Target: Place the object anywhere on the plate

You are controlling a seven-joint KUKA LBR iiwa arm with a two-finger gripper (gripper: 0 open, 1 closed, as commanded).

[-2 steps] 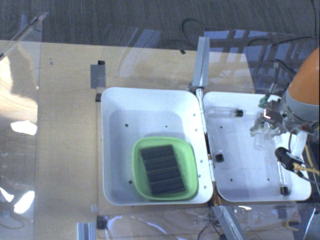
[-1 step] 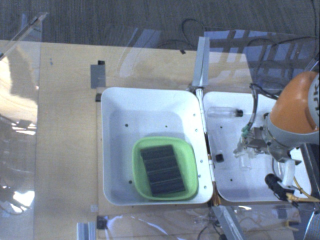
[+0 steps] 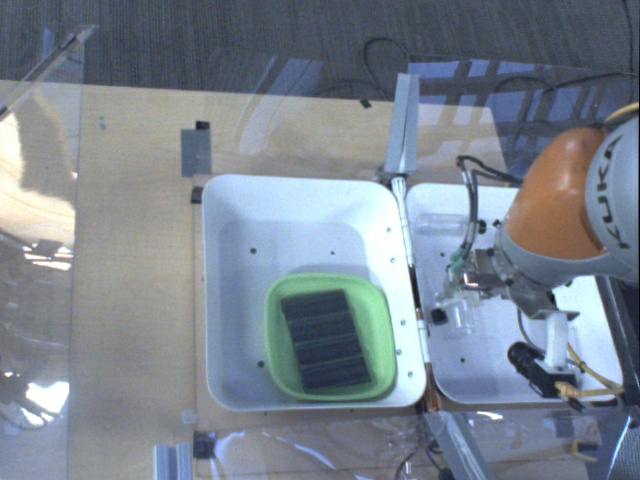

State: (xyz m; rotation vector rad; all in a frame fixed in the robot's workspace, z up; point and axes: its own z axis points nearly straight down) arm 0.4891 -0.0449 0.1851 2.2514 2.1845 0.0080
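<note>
- Looking down, we are seeing our arm (image 3: 560, 203) leaning over the right bin (image 3: 600, 368).
- We are seeing a dark ridged block (image 3: 325, 340) lying on the green plate (image 3: 378, 313) in the left bin (image 3: 240, 268).
- We are judging that the job is looking done, if that block is our object.
- We are seeing our gripper (image 3: 458, 293) low over the right bin, but we cannot tell how it is set.
- We are seeing something clear and see-through (image 3: 456, 316) just under it.
</note>
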